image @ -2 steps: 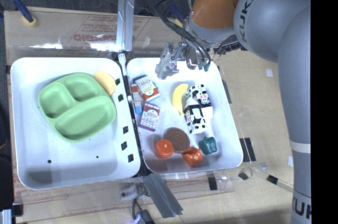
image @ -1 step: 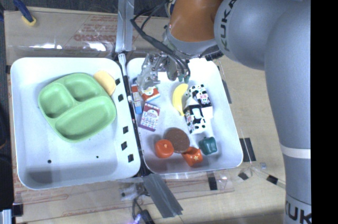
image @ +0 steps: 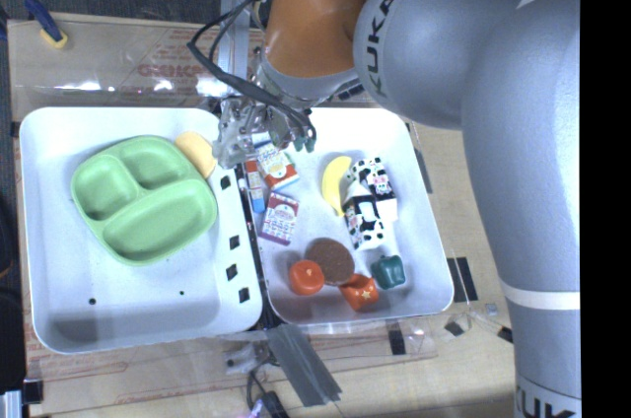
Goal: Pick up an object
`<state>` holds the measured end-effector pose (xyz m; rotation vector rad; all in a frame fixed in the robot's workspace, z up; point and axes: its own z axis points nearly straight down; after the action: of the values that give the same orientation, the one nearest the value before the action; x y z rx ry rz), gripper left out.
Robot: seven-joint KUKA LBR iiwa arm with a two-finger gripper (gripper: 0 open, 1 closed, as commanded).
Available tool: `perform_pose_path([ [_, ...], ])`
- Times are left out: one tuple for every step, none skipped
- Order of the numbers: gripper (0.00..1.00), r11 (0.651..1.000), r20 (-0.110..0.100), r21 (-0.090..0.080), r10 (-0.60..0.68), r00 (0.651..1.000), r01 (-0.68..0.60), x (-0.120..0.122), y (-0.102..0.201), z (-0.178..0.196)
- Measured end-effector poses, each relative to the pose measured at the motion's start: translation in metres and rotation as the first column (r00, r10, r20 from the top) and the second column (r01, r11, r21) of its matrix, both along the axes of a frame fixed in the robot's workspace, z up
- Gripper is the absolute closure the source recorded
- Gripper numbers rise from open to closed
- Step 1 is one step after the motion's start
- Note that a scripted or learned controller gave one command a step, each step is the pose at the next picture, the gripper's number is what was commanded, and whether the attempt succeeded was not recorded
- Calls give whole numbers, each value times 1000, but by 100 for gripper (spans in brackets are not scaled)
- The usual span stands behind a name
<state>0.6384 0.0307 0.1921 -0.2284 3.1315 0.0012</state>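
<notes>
My pincer hangs low over the right bin's upper-left corner, just above a small red-and-white carton; whether it is open or closed I cannot tell. Nothing looks lifted yet, so the pick seems still ahead.

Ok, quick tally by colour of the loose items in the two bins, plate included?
Green: 2, the divided plate and the small green piece
Yellow: 2, the banana and the yellow piece at the plate's rim
Red or orange: 4, two cartons, the tomato, the orange-red piece
Brown: 1, the disc
Black and white: 1, the cow-print carton
Total: 10
</notes>
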Motion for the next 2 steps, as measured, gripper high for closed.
perform_pose_path([
  [100, 1000, 0, 2, 25, 1000, -25, 15, 103, -9],
  [100, 993, 6, 3, -114, 993, 114, 13, 181, 78],
])
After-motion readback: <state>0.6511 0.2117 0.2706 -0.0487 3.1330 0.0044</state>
